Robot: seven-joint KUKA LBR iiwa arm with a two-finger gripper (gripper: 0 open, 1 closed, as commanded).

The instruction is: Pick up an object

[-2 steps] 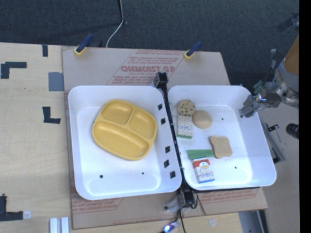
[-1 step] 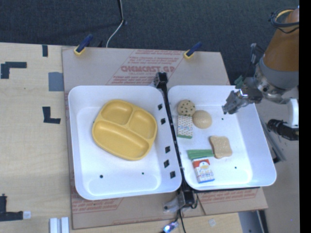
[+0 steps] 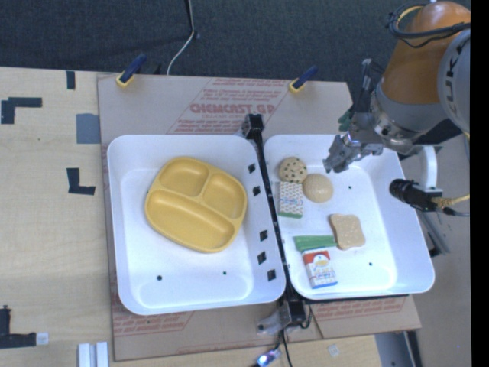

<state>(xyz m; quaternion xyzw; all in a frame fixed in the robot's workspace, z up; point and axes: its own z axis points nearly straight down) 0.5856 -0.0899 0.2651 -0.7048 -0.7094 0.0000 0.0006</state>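
food items sit in the right bin [image 3: 382, 274]: a cookie [image 3: 291, 168], a round bun [image 3: 318, 188], a patterned packet [image 3: 290, 199], a toast slice [image 3: 348, 231], a green piece [image 3: 314, 242] and a small carton [image 3: 321, 269]. the gripper [image 3: 336, 161] hangs just above and right of the bun, holding nothing; its opening cannot be judged. a yellow divided plate [image 3: 197, 202] lies in the left bin [image 3: 130, 274].

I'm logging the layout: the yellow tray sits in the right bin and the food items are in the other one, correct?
Not quite. The camera view shows the yellow tray in the left bin, not the right. The food items, such as the cookie and toast, are in the other bin.
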